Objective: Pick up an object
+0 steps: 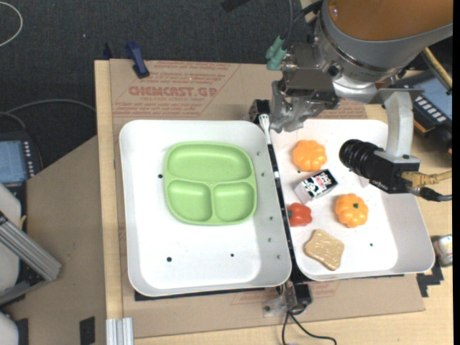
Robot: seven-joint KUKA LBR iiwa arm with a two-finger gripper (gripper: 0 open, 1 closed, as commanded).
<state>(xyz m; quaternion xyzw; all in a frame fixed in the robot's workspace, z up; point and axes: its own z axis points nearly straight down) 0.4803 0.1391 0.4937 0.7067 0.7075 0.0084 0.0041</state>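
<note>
Jaws' state: cannot tell, gripper (291, 115) is hovering over the right bin's (410, 254) far-left corner. Nearest orange pumpkin (309, 155) is lying just below it, apart; red piece (299, 213), toast (323, 249), second pumpkin (351, 210) sitting farther off.

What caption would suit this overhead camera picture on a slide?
Robot arm's gripper poised over right bin of toy pumpkins, beside a green divided plate in left bin.

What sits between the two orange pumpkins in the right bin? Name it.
In the camera view, a small black-and-white packet lies between the upper pumpkin and the lower pumpkin, slightly left of the line joining them.
</note>
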